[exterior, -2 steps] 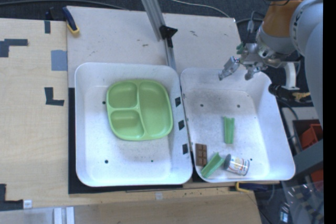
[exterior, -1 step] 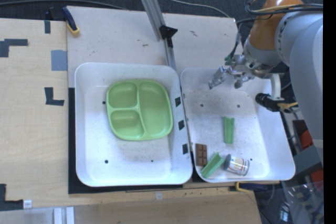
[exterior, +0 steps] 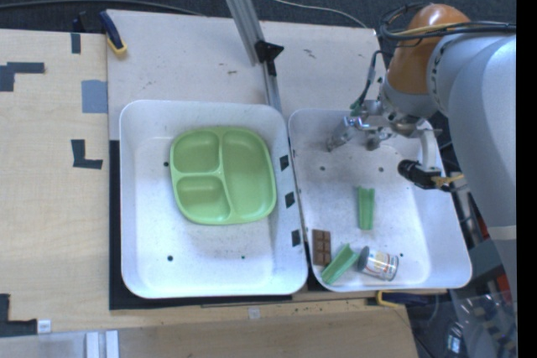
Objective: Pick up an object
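1. Bench (exterior: pixel 50 180): pale wood, w/ two shallow white plastic bins.
2. Left bin (exterior: pixel 143 264): green sectioned plate (exterior: pixel 223 175), rounded corners.
3. Right bin (exterior: pixel 436 256): green bar (exterior: pixel 366 207), green wedge (exterior: pixel 338 263), brown chocolate block (exterior: pixel 321 246), small jar (exterior: pixel 379 264).
4. Gripper (exterior: pixel 357 132) over right bin's far end, metal; jaws spread, pinching nothing.

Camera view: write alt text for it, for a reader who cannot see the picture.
A grey robot arm's two-finger gripper hovers over the right white bin, which holds a green rectangular block, a second green block, a brown chocolate-like bar and a small metal can. The left white bin holds a green compartment plate.
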Available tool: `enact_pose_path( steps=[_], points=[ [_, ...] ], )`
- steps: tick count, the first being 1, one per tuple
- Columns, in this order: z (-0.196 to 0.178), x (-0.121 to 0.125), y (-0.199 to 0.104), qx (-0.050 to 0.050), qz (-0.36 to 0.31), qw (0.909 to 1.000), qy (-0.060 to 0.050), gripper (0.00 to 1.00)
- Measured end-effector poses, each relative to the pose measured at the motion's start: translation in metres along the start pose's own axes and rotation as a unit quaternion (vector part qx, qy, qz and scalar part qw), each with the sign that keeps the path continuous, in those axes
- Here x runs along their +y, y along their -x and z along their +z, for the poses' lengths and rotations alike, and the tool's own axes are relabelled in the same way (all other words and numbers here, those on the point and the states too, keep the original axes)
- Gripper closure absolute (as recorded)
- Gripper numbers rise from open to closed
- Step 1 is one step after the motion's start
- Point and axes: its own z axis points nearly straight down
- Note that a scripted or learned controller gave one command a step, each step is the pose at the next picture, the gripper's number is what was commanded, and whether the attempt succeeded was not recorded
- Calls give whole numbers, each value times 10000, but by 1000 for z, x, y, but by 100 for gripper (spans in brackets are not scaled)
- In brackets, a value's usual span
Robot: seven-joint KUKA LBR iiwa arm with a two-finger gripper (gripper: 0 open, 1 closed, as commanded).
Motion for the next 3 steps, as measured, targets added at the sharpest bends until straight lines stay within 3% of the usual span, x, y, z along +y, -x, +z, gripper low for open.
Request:
enact_pose_path(
  steps=[1,3],
  points=[
    [-12,1,-1,-3,-7,10000,10,100],
    [-119,3,8,2,4,10000,49,100]
  ],
)
